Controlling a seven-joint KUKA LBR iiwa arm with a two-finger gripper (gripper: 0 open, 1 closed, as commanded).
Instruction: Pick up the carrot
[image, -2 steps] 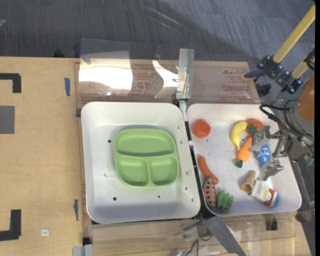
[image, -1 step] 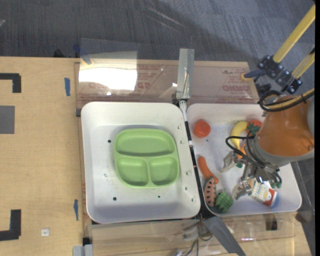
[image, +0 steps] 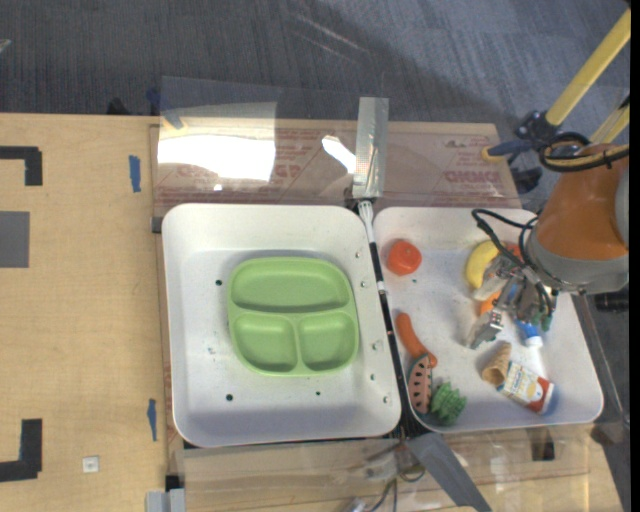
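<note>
In the right bin (image: 580, 400), a small orange piece that looks like the carrot (image: 487, 294) lies just below a yellow fruit (image: 481, 263). It is mostly hidden under the arm's wrist. My gripper (image: 488, 328) hangs low over the bin's middle right, directly beside and slightly in front of that orange piece. Whether it touches the piece is unclear. A longer orange-red sausage-shaped item (image: 411, 336) lies apart to the left, near the bin's left wall.
The right bin also holds a round orange object (image: 403, 257), a watermelon slice (image: 420, 381), a broccoli piece (image: 448, 401), a tan cone-like item (image: 495, 363) and a white bottle with a red cap (image: 526, 380). A green divided plate (image: 293, 314) sits in the left bin (image: 190, 300).
</note>
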